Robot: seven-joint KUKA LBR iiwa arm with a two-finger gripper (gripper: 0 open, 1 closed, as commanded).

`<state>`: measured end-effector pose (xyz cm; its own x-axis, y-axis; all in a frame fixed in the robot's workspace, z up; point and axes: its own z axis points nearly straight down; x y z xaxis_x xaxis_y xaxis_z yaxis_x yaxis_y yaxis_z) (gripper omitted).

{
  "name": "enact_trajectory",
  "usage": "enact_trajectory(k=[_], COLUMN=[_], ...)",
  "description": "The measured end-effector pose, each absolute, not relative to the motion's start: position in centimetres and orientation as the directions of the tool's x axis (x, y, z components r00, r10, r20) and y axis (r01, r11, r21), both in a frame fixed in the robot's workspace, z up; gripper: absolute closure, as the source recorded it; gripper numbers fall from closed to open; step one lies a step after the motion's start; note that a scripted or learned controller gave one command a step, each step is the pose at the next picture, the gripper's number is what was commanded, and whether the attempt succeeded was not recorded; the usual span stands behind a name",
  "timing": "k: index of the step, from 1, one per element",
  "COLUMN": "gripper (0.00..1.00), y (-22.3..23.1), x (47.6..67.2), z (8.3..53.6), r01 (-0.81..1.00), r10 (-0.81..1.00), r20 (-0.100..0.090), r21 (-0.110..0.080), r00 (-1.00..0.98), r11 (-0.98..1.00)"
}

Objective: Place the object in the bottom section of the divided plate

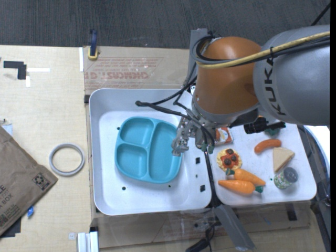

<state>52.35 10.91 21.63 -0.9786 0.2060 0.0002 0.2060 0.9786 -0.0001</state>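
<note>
The task names no particular object; the loose items lie in the right-hand white bin (pixel 310 190) at the lower right of the frame: a small round toy pizza (pixel 229 159) with dark toppings, two orange plastic carrots (pixel 242 182) below it, an orange-red toy sausage (pixel 268 145), a tan wedge of toy bread (pixel 282 158) and a small greenish can (pixel 286 177). A partly hidden orange-and-white packet (pixel 224 136) sits under the arm. Left of them, in the left-hand white bin (pixel 102 156), lies the light-blue divided plastic plate (pixel 148 149), its three sections bare. The metal two-finger gripper (pixel 185 140) hangs over the plate's right rim, near the centre of the frame; whether its fingers are apart or together cannot be told. A grey tape ring (pixel 66 158) rests on the bench at left.
</note>
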Motion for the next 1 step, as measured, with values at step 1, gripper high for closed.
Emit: enact_trajectory(k=[1], gripper=[1.0], y=[7.24], x=[47.95], z=[22.59], r01=[0.148], r10=[0.148], r20=[0.002], r21=[0.0], r00=[-0.989], r11=[0.989])
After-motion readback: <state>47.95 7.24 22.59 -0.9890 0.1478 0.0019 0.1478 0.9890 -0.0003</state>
